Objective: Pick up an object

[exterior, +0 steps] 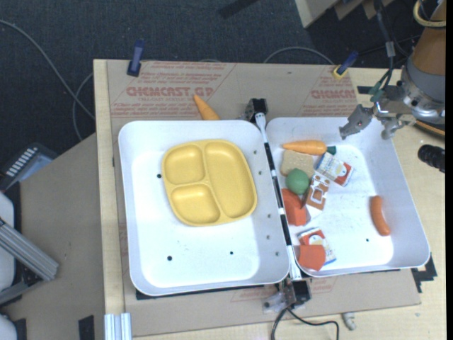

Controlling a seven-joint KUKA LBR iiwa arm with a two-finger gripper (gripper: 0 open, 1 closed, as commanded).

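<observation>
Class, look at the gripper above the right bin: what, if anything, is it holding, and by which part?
Nothing. The gripper hangs open over the right bin's far edge, with no object between its fingers.

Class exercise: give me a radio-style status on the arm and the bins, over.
Hand above right bin's far edge, holding nothing. Carrot, sausage, green ball lying loose. Nothing blocking.

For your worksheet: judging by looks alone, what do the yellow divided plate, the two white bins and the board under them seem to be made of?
Yellow divided plate: probably moulded plastic, smooth with a soft sheen and rounded compartment edges.
White bins: likely thin formed plastic, matte white, with rounded corners.
Board: looks like brown cardboard or masking paper, dull, with red printed lettering; hard to tell which.
</observation>
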